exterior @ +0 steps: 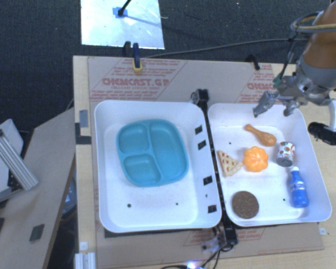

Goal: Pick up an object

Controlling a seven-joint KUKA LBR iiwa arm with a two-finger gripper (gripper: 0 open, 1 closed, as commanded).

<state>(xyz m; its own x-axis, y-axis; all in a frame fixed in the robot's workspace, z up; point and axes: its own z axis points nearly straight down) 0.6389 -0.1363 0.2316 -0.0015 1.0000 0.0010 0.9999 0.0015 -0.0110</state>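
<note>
The gripper (276, 107) is poised over the right bin's (323, 198) far edge, fingers spread, nothing gripped. A drumstick (261, 134) is seen just below it, with a pumpkin (255, 158), pizza slice (229, 163), can (285, 153), bottle (297, 188) and cookie (245, 204) nearer the front edge.

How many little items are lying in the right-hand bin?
6: drumstick near the back, can and blue bottle rightward, pumpkin centre, pizza slice left, brown patty front.

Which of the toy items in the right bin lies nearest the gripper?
The toy chicken drumstick, lying just below the open gripper at the bin's far end. The orange pumpkin, small can, pizza slice, blue bottle and brown cookie all sit farther away.
</note>
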